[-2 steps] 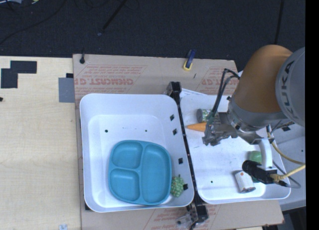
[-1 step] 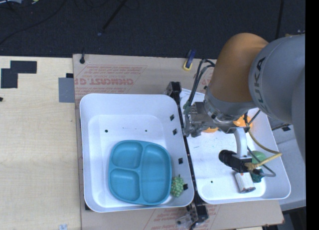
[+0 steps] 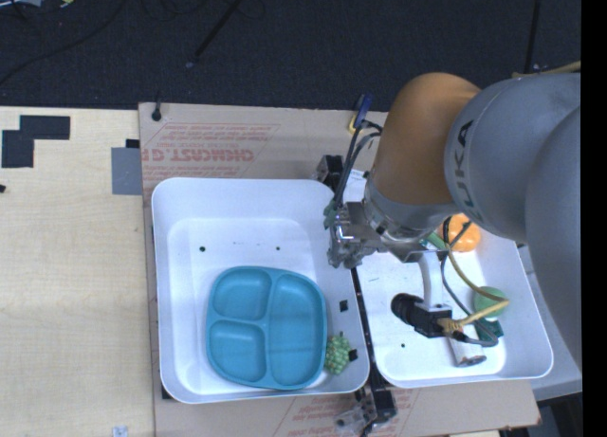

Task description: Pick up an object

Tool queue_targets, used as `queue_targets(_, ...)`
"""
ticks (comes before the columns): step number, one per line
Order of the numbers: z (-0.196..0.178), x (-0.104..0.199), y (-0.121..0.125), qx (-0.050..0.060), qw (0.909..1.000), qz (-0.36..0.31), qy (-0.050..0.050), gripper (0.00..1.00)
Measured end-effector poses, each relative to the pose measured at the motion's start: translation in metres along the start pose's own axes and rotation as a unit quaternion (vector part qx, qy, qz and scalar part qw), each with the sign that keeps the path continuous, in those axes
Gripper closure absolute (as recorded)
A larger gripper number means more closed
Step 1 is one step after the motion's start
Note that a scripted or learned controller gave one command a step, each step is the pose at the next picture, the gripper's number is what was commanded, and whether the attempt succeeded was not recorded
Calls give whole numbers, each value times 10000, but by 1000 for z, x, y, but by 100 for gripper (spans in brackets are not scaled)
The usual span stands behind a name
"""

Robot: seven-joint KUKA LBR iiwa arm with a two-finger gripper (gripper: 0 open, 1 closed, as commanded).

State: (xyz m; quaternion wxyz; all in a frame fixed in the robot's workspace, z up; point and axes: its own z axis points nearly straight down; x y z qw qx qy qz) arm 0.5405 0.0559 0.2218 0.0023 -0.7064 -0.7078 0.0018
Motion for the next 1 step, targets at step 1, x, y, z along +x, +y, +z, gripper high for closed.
queue_targets(1, 4, -7, 10, -12, 10000, 20, -9, 100)
